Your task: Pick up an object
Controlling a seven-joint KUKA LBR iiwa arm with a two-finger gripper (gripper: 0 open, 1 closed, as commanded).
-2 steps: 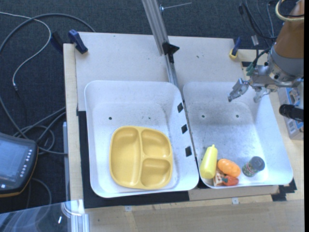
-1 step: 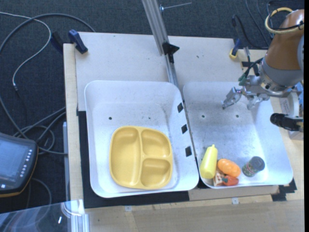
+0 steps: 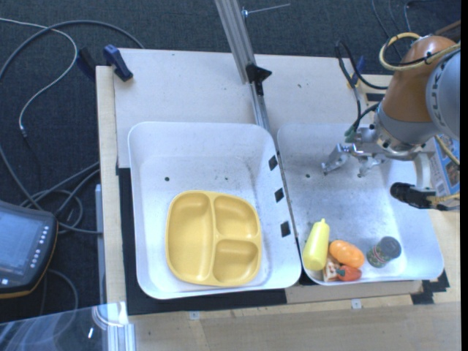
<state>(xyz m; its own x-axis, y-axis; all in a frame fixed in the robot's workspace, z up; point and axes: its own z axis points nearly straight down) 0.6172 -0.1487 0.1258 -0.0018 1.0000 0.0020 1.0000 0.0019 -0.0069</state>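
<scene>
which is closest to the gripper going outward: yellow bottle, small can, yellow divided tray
Measured from the gripper in the camera view:
1. yellow bottle, right bin, near its front left corner.
2. small can, right bin front; nearly tied with the bottle.
3. yellow divided tray, left bin, clearly farthest.

Pale bench, bearing two shallow white bins side by side: left bin, right bin, both toward front edge.
</scene>
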